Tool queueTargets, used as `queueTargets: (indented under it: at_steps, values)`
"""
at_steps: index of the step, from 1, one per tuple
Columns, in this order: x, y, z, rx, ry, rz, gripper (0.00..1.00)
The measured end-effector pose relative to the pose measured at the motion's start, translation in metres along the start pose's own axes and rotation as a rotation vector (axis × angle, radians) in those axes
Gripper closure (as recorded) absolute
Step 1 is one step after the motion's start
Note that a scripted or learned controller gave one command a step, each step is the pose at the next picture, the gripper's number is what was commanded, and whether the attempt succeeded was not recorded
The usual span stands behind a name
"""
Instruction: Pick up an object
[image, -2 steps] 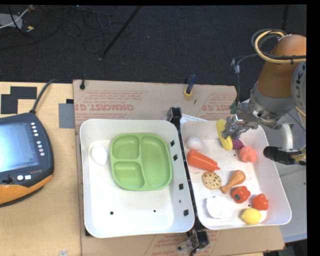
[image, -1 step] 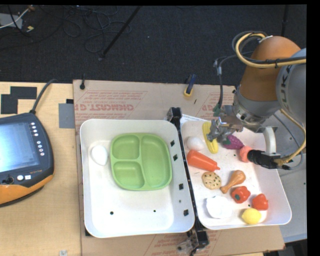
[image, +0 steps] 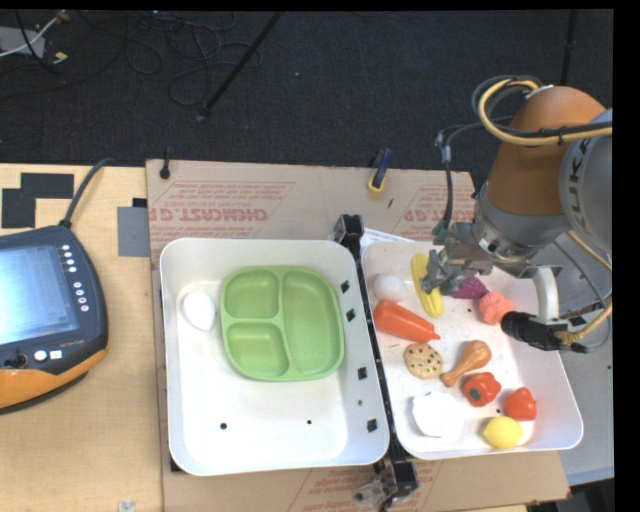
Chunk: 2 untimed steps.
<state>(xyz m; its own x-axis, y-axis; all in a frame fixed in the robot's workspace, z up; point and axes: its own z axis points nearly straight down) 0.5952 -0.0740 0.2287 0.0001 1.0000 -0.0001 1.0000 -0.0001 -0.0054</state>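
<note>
Your gripper (image: 438, 285) over the corn cob (image: 424, 285), jaws' state unreadable, mirrored "CHEMCAST" lettering on cardboard sheet (image: 225, 213), "KUKA" partly visible on arm (image: 585, 190).

Robotics lab: teach pendant (image: 40, 310), floor cables (image: 200, 40), cardboard-topped bench (image: 260, 205).

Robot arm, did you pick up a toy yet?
Not that the picture shows. The gripper is low in the right bin, right at the yellow corn, so a grab looks underway. No toy looks raised yet. The carrot, cookie and drumstick lie untouched. Lifting is left.
</note>
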Motion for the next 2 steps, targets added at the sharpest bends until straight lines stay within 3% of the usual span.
queueTargets:
  at_steps: [1, 2]
  values:
    - [0.0078, 0.0150, -0.0061, -0.004, 0.001, -0.001, 1.00]
    - [0.0107, 0.0053, -0.0017, 0.000, 0.001, 0.002, 1.00]
